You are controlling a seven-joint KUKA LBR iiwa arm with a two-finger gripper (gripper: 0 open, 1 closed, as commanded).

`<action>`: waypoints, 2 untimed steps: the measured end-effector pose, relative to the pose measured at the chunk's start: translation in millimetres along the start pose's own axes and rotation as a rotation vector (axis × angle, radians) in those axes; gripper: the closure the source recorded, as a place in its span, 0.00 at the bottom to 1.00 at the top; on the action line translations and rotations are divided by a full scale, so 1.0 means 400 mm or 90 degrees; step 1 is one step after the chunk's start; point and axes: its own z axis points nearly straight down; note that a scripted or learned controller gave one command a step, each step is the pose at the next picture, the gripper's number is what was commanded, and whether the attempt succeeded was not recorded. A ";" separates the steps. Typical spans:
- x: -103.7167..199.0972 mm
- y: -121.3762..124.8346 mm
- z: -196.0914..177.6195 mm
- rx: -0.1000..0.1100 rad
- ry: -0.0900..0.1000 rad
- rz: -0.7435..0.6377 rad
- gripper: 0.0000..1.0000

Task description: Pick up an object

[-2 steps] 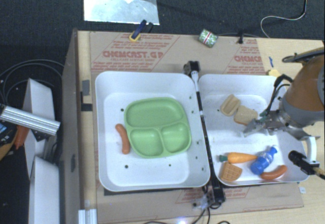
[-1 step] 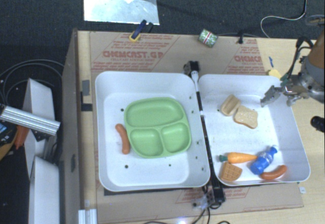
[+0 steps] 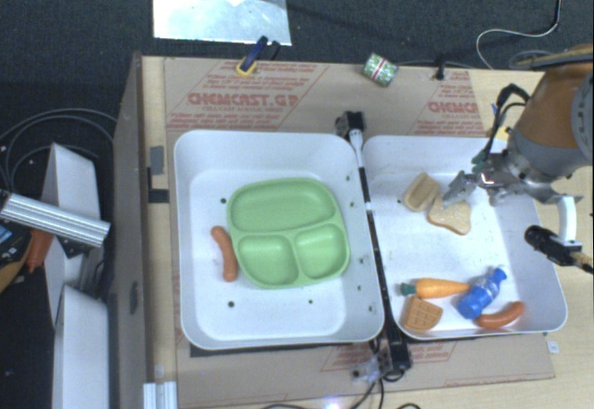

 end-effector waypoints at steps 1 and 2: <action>-0.009 -0.114 0.057 0.000 0.000 0.003 0.00; -0.021 0.065 0.042 -0.002 -0.001 0.000 0.00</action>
